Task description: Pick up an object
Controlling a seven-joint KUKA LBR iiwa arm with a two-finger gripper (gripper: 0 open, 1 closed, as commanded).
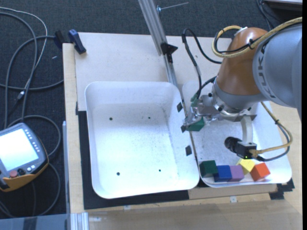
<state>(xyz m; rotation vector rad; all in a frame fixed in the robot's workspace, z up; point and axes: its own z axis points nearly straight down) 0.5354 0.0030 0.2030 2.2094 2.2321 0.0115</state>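
My gripper (193,122) hangs over the left edge of the right bin (283,169), close to the wall it shares with the left bin (96,99). A small green block (196,125) sits between its dark fingers, lifted off the bin floor, and the gripper is shut on it. Along the right bin's front edge lies a row of blocks: dark green (208,167), blue (223,173), purple (237,172), yellow (246,164) and orange (259,171). The grey and orange arm hides the back of the right bin.
A slanted metal pole (152,23) runs down to the gap between the bins. A black device with a cable (238,145) hangs off the arm just above the block row. A teach pendant (19,152) lies on the floor to the left.
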